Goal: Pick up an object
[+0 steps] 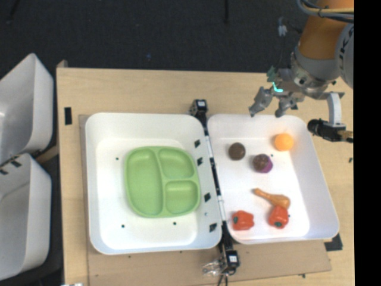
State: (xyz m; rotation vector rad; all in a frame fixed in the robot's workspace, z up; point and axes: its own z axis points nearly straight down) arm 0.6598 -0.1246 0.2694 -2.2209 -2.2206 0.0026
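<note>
Arm reaches in from the right, its gripper (pixel 272 105) hanging over the far rim of the right bin (pixel 318 177), fingers spread and holding nothing. The orange ball (pixel 284 142) lies just below it. The arm's upper part is cut off.

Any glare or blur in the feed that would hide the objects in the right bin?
Camera view: light is even and soft, the white right bin is bright but not blown out, and the orange ball and dark ball read sharp; the gripper is slightly soft; the background beyond the bench is dark.
</note>
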